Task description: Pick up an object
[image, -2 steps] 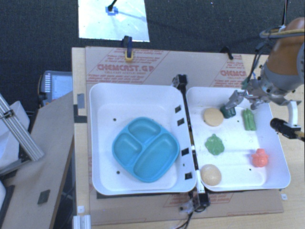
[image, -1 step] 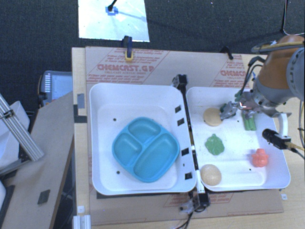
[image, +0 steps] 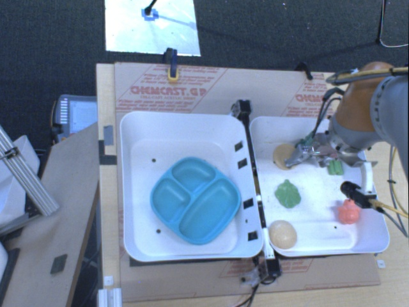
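My gripper (image: 295, 158) is low in the right bin (image: 319, 238), near its back left part, with the arm reaching in from the right. Its metal tip lies right beside a tan round object (image: 281, 154); I cannot tell whether they touch. A green leafy object (image: 287, 194) lies just in front of the gripper. A beige ball (image: 282, 233) rests at the bin's front left corner. A pink-red object (image: 348, 213) sits at the front right. A small green piece (image: 335, 167) shows partly under the wrist.
The left bin (image: 137, 171) holds a blue divided plate (image: 195, 199). A black divider with clips (image: 250, 171) runs between the bins. A black cable fitting (image: 354, 194) hangs off the arm above the pink-red object.
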Tool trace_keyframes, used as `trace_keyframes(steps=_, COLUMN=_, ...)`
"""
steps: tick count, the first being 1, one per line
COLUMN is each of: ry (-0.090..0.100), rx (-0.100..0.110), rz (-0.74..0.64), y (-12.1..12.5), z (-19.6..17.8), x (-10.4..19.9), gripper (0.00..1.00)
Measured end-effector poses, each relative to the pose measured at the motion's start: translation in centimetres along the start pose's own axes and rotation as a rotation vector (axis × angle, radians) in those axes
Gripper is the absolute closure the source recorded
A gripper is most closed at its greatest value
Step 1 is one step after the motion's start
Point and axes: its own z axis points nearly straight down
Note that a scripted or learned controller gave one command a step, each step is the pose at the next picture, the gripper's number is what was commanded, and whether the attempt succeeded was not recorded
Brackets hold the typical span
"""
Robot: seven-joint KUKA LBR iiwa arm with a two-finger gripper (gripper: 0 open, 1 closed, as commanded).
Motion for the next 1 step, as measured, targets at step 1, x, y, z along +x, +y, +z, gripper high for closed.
trace_keyframes(steps=1, ry=-0.001, rx=-0.01, rz=-0.002, y=0.34, z=-1.57, x=0.05, gripper=1.0)
